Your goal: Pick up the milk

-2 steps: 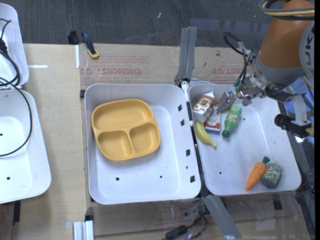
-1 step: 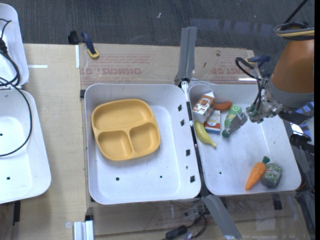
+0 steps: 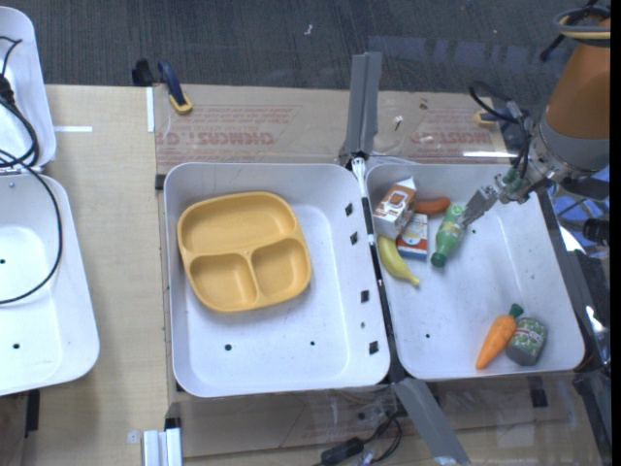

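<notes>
While end effector (image 3: 482,202) hovered at bin's (image 3: 553,260) 1 o'clock, finger state could not be told. Milk carton (image 3: 395,207) stood at 10 o'clock, touching box (image 3: 414,236) and banana (image 3: 398,261). Best approach: descend vertically, straddle carton, avoid green bottle (image 3: 447,233).

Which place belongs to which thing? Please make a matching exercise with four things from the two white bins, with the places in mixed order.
Things:
1. yellow plastic divided plate
2. small white and orange milk carton
3. orange toy carrot
4. yellow toy banana

Places:
A. right bin, near corner, beside a grey can
B. left bin, toward its far left
C. right bin, far left corner
D. right bin, along the left wall, nearer than the carton

Pairs: 1-B, 2-C, 3-A, 4-D
</notes>
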Controlling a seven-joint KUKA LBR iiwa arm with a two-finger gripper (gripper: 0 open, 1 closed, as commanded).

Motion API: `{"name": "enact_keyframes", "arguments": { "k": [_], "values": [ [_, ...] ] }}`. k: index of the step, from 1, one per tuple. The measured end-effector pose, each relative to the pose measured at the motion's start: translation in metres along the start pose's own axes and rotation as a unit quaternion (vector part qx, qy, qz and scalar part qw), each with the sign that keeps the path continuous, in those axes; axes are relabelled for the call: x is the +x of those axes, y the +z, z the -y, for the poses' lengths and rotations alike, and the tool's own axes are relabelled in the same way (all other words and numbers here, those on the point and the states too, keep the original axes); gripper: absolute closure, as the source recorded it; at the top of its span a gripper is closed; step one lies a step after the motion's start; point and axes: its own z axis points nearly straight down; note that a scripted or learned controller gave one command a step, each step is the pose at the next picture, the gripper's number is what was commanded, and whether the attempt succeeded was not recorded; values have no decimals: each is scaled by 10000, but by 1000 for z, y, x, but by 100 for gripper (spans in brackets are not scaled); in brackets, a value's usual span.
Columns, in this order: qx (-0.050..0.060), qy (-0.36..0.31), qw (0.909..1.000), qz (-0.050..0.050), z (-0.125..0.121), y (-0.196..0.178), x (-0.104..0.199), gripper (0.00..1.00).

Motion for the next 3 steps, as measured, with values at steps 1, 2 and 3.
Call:
{"name": "enact_keyframes", "arguments": {
  "k": [1,2,3],
  "values": [
    [4,672,9977,-9,-1,19,12,0],
    [-21,196,9998,15,-49,107,-28,0],
    [-3,-397,9992,-8,24,60,48,0]
  ]
}}
